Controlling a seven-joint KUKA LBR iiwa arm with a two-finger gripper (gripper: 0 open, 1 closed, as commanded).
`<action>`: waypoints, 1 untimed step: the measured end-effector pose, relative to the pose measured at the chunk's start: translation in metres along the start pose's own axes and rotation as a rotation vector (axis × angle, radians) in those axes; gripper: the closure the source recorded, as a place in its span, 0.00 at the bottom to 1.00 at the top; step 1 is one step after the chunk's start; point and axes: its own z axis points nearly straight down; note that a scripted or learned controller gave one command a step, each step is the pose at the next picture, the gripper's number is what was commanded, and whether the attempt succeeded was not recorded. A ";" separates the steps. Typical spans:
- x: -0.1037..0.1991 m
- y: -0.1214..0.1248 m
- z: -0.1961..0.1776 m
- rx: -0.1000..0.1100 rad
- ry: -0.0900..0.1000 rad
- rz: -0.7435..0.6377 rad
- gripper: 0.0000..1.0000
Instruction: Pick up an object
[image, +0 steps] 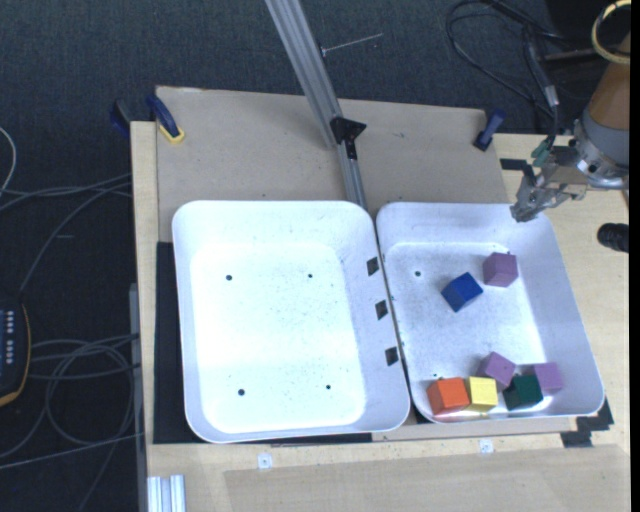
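The right bin holds several small blocks. A blue block and a purple block lie near its middle. Along the front wall sit an orange block, a yellow block, a dark green block and two more purple blocks. My gripper hangs over the bin's far right corner, up and to the right of the purple block, apart from every block. Nothing shows between its tips.
The left bin lies beside the right one, with black clips along the shared wall. A slanted metal pole rises behind the bins. Blue clamps grip the board's far edge. Cables lie on the floor at left.
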 end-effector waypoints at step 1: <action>0.061 0.009 0.000 0.005 0.004 -0.005 1.00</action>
